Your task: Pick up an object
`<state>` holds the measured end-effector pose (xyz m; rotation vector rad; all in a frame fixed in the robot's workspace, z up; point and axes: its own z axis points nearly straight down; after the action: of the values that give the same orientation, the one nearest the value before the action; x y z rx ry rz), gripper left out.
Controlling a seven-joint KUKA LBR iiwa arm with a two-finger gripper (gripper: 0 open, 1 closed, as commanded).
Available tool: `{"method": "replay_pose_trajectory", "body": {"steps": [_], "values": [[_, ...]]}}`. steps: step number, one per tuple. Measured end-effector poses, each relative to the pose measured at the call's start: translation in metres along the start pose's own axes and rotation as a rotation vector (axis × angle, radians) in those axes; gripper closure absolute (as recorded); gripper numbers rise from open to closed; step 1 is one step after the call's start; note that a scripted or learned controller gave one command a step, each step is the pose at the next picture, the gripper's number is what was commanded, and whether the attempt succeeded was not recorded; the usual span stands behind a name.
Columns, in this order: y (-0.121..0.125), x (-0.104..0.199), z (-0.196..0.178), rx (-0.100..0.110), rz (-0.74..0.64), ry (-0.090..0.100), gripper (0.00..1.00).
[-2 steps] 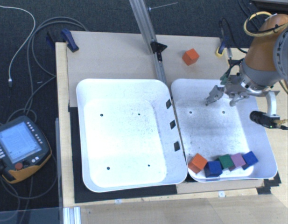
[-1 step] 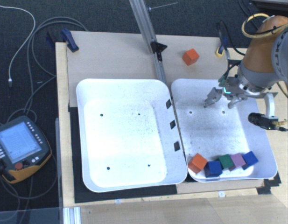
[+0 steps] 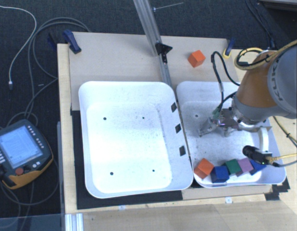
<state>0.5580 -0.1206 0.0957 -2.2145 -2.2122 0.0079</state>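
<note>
Several small blocks lie along the near edge of the right bin (image 3: 199,93): an orange block (image 3: 203,168), a blue block (image 3: 219,174), a green block (image 3: 232,167) and a purple block (image 3: 245,165). My gripper (image 3: 216,130) hangs over the middle of that bin, a little above and behind the blocks. Its fingers are spread open and nothing sits between them. The grey arm with its orange band (image 3: 256,88) comes in from the right and covers the bin's right side.
Another orange cube (image 3: 197,58) rests on the bench behind the right bin. The left bin (image 3: 124,129) lies beside it. A metal pole (image 3: 147,18) slants down between the bins. Cables and a teach pendant (image 3: 18,150) are off the bench to the left.
</note>
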Motion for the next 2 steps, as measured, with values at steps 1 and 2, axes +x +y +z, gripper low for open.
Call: {"method": "replay_pose_trajectory", "body": {"steps": [1, 2], "values": [[0.005, -0.001, -0.015, -0.014, -0.001, -0.003, 1.0], [0.074, -0.019, -0.184, -0.025, -0.004, -0.008, 1.0]]}}
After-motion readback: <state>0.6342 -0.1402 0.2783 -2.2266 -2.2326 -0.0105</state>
